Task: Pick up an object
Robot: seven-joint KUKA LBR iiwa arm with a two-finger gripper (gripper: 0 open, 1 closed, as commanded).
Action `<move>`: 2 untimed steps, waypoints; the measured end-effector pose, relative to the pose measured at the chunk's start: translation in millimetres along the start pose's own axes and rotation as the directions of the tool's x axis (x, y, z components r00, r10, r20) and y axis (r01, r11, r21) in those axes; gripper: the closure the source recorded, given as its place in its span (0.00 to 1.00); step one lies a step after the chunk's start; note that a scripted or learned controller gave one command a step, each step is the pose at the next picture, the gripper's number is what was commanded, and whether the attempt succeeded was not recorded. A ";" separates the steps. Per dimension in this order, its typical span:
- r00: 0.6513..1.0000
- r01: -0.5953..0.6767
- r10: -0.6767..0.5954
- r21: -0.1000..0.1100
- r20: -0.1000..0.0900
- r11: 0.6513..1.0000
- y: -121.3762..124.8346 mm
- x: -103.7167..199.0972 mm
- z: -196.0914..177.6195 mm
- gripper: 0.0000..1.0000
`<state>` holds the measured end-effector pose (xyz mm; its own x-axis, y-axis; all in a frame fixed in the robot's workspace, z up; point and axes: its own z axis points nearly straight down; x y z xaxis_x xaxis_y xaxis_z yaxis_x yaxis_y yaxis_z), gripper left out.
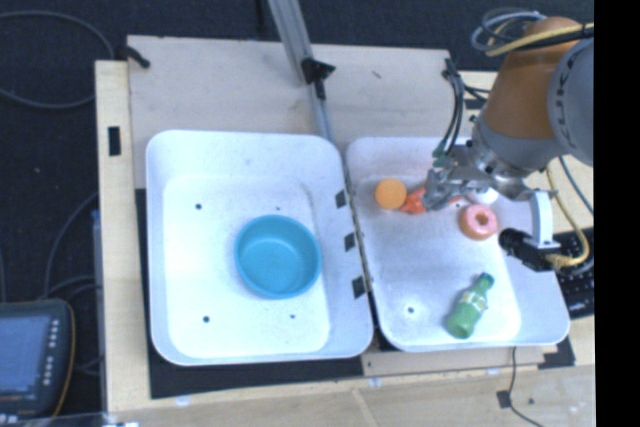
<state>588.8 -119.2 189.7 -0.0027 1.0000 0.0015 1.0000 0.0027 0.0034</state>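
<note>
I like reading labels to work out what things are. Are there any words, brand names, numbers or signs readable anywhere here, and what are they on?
No text can be read anywhere in this view.
Green bottle: no legible label.
Blue bowl, orange ball, pink ring: plain, no markings.
Screen device at the lower left: its display is too blurred to read.
Arm's orange band: no lettering visible.

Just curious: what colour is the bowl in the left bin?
Blue; the bowl shows in the camera view.
</note>
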 end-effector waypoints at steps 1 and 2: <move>1.000 0.002 -0.002 -0.003 0.000 1.000 1.9 -0.7 -47.1 1.00; 1.000 0.007 -0.007 0.000 -0.002 1.000 8.3 56.2 -56.5 1.00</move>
<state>596.7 -63.1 246.3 -0.0101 0.9999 0.0032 0.9999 0.0101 0.0031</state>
